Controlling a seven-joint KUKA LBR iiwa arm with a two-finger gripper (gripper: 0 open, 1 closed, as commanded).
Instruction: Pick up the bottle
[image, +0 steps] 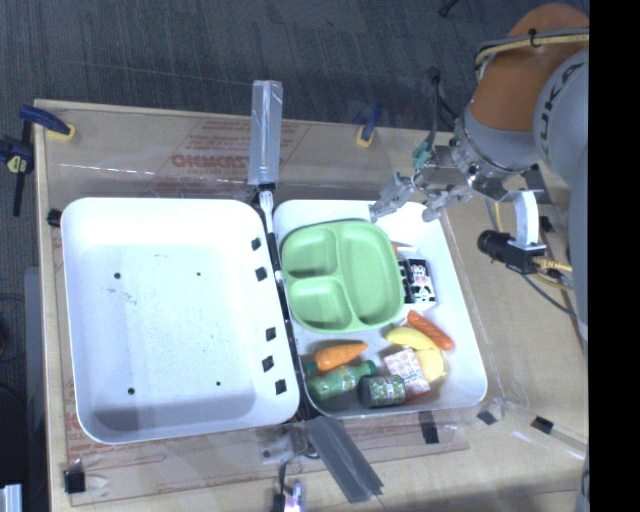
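Observation:
A small green bottle (337, 382) lies on its side at the front of the right bin (466, 330), just below an orange carrot (340, 354). My gripper (407, 205) hangs over the far rim of that bin, beyond the green plate and well away from the bottle. Its two fingers are spread open with nothing between them.
A green divided plate (335, 275) takes up the bin's far half. Around the bottle lie a labelled jar (385, 390), a banana (420, 350), a red chilli (431, 331) and a black-and-white box (418, 282). The left bin (160, 320) sits beside it.

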